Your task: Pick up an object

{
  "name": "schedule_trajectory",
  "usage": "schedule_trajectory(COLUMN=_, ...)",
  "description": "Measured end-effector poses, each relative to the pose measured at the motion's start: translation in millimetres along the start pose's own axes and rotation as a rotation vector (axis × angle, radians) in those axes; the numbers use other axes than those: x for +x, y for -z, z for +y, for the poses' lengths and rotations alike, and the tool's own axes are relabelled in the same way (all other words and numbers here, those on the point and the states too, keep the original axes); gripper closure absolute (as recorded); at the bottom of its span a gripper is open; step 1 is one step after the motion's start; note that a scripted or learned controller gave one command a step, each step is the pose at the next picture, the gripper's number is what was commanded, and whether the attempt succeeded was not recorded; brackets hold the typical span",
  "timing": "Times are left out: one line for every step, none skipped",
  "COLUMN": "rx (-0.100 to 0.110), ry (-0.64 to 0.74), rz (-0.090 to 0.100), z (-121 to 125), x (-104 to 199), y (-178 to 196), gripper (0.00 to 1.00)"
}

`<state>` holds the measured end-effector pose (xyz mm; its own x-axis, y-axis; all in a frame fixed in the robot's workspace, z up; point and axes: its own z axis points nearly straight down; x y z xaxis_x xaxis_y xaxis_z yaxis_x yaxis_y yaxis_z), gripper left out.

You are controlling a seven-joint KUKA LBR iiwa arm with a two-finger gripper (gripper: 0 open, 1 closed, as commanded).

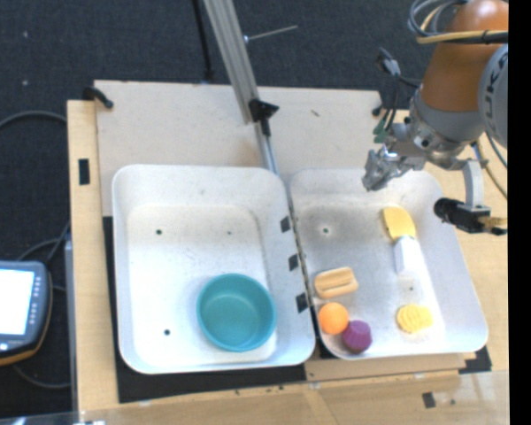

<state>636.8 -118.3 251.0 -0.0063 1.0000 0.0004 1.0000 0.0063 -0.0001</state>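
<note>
My gripper (374,177) hangs over the back edge of the right bin (354,202), with nothing seen between its fingers. In that bin lie a yellow-headed tool with a white handle (400,235), a tan bread-like piece (334,282), an orange ball (333,318), a purple ball (357,335) and a yellow ridged piece (414,318). The yellow-headed tool is just in front of and to the right of the gripper. A teal bowl (235,312) stands in the front of the left bin (159,211).
A slanted metal post (239,60) rises behind the bins, its foot near the seam between them. A handheld screen (9,312) lies off the bench at the left. The bench board (177,118) shows behind the bins.
</note>
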Motion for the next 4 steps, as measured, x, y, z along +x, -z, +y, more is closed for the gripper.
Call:
schedule_trajectory(rx=0.001, ry=-0.001, rz=0.0, z=-13.0, x=45.3, y=-10.7, gripper=1.0)
schedule_trajectory(rx=-0.001, ry=0.002, rz=0.002, z=-30.6, x=103.7, y=-3.4, gripper=1.0)
schedule_trajectory(rx=0.001, ry=0.0, rz=0.001, z=-47.9, x=152.7, y=-15.3, gripper=1.0)
schedule_trajectory(rx=0.0, ry=0.001, rz=0.002, z=-59.7, x=194.3, y=-9.3, gripper=1.0)
